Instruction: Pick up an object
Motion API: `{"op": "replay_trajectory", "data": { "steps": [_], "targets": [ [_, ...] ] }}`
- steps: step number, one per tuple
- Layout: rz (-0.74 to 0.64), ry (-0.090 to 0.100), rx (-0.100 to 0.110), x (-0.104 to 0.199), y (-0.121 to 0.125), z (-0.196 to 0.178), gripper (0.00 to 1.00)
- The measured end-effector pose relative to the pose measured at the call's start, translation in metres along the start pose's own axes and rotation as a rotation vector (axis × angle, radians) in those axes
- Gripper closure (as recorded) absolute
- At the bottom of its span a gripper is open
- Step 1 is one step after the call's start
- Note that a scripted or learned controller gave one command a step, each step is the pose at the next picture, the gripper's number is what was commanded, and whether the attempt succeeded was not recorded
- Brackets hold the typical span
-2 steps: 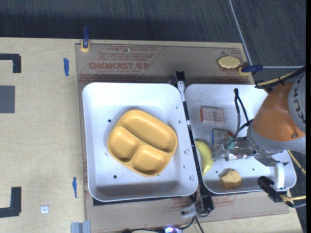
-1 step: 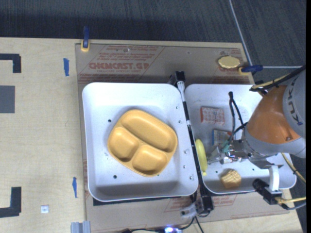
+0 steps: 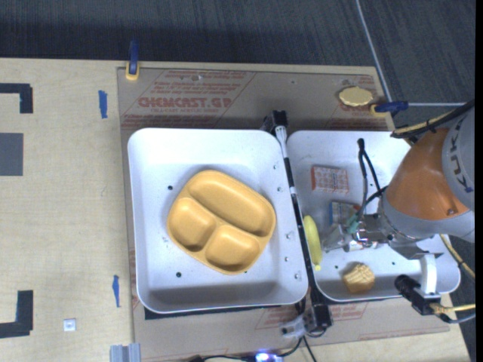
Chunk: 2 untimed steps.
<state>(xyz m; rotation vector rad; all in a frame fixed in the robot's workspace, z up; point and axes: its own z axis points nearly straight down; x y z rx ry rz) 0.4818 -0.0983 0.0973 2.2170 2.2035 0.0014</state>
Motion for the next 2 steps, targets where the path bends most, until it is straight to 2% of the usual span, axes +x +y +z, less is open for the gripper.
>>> {"op": "replay_trajectory", "data": {
  "steps": [1, 2],
  "targets": [
    [0.000, 0.000, 0.000, 0.000, 0.000, 0.000, 0.00],
    [-0.005, 0.008, 0.008, -0.003, -0.002, 0.011, 0.00]
  ]
}}
